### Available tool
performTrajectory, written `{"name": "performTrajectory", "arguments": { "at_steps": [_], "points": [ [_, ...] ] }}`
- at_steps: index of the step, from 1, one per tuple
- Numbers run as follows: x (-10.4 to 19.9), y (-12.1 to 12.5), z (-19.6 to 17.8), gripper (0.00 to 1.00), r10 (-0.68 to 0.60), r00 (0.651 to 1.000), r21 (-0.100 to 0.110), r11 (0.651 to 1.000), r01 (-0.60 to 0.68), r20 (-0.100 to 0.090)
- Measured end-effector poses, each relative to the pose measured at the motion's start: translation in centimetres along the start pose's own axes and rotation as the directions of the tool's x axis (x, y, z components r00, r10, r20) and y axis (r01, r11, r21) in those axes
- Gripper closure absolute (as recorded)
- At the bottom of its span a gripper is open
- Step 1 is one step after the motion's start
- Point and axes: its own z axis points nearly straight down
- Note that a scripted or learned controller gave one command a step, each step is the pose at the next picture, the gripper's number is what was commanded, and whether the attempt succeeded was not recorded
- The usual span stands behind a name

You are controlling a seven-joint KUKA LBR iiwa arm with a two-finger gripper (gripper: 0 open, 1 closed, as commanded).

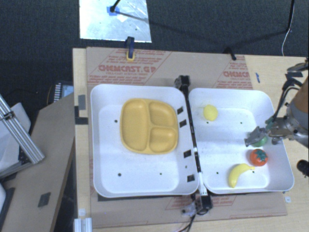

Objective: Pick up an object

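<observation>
In the right bin (pixel 227 100) lie a small yellow ball (pixel 210 112) near the far left, a red tomato-like toy with a green top (pixel 258 157) and a yellow banana (pixel 238 173) near the front. My gripper (pixel 260 136) hangs low at the bin's right side, just above the red toy. A bit of green (pixel 261 141) shows under its tip; I cannot tell what it is or whether it is held.
The left bin (pixel 106 168) holds a yellow divided plate (pixel 147 125). A black hinge strip (pixel 190 139) runs between the bins. The arm (pixel 297 115) enters from the right over the bin's rim. A clamp (pixel 130 49) stands at the bench's far edge.
</observation>
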Motion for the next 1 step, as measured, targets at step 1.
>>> {"name": "performTrajectory", "arguments": {
  "at_steps": [1],
  "points": [
    [0.05,0.29,-0.59,0.0,-0.004,1.0,-0.012,1.0,0.004,0.003]
  ]
}}
